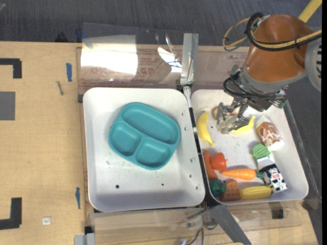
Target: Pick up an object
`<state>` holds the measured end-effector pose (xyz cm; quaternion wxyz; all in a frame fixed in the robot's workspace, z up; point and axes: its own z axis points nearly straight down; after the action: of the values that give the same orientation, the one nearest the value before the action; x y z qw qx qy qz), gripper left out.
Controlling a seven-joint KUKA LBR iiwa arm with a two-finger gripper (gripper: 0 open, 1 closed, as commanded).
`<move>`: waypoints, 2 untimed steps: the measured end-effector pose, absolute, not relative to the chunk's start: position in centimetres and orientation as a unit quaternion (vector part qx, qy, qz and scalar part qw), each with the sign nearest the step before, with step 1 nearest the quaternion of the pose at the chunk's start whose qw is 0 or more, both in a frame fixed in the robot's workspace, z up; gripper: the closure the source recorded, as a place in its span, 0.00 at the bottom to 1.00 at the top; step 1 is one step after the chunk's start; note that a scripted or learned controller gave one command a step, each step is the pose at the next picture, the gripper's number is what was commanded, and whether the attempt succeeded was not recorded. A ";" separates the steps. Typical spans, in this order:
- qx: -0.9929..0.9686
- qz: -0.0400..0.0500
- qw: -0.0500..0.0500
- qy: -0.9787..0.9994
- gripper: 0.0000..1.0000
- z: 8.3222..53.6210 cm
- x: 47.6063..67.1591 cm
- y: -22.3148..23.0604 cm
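My gripper [228, 118] hangs low over the upper middle of the right bin [296, 152], under the orange wrist band [276, 42]. A yellow banana [204, 128] lies just to its left by the bin's wall. A small yellow piece [246, 125] sits right against its right side; I cannot tell whether they touch. Further right lies a brown and white bread-like item [268, 133], with a green textured block [261, 150] below it. Nothing is visibly held.
Along the right bin's front lie a red pepper [218, 161], a carrot [239, 174], a yellow corn cob [255, 192], a black-and-white toy [274, 177] and a dark green piece [217, 188]. The left bin [97, 177] holds a teal divided plate [145, 135].
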<state>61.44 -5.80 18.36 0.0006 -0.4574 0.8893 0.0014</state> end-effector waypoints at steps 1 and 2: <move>-0.409 0.000 0.006 0.913 1.00 22.9 59.3 2.6; -0.433 -0.002 0.007 0.901 1.00 29.3 66.9 -0.1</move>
<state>66.87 -0.11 29.35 0.0071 -0.4332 0.9013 -0.0020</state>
